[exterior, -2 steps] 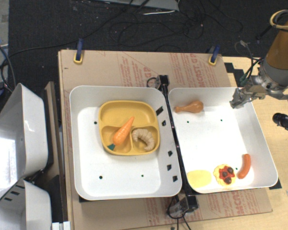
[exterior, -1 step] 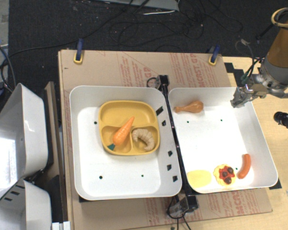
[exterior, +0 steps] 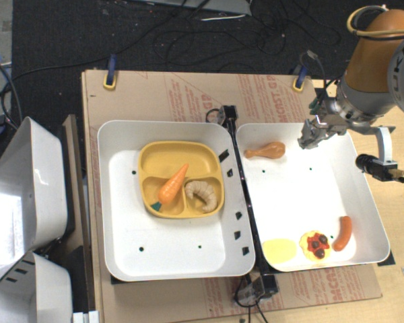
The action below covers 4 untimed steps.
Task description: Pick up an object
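Gripper [exterior: 310, 138] hovers upper right of frame, just right of the drumstick [exterior: 266, 151] in the right bin [exterior: 370, 200]; can't tell whether open or closed. Risk: descent lands off-centre, drumstick rolls away, grasp comes up w/ nothing

— What lies in the left white bin [exterior: 121, 247]?
— A yellow divided plastic plate [exterior: 155, 160], holding an orange toy carrot [exterior: 173, 184] left of a beige toy shrimp [exterior: 202, 195].
— And the right white bin [exterior: 370, 200]?
— A toy chicken drumstick [exterior: 266, 151] at the back; a yellow flat disc [exterior: 280, 250], small toy pizza [exterior: 316, 244] and toy sausage [exterior: 343, 233] along the front.
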Available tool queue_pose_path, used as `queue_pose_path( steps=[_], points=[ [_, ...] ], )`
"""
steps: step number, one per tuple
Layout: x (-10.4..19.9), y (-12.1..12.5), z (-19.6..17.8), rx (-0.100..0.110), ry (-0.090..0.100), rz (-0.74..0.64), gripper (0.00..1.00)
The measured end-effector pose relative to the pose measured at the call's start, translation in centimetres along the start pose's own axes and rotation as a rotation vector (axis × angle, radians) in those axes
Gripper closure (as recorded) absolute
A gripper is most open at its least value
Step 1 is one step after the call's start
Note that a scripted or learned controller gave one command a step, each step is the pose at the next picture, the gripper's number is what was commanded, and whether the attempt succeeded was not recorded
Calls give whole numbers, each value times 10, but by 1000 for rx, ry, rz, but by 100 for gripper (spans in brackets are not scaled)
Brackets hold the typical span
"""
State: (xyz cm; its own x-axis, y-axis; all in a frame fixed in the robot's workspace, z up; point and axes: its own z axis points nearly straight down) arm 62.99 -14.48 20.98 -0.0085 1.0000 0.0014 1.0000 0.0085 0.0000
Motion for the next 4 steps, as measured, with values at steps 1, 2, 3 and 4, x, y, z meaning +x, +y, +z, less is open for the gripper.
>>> queue_pose_path(
  steps=[1,2,3,4],
  points=[
    [64,-1,-5,0,0,1,100],
    [122,10,-6,-2,0,0,100],
    [166,10,-13,-1,0,0,100],
    [216,5,-25,-2,0,0,100]
  ],
)
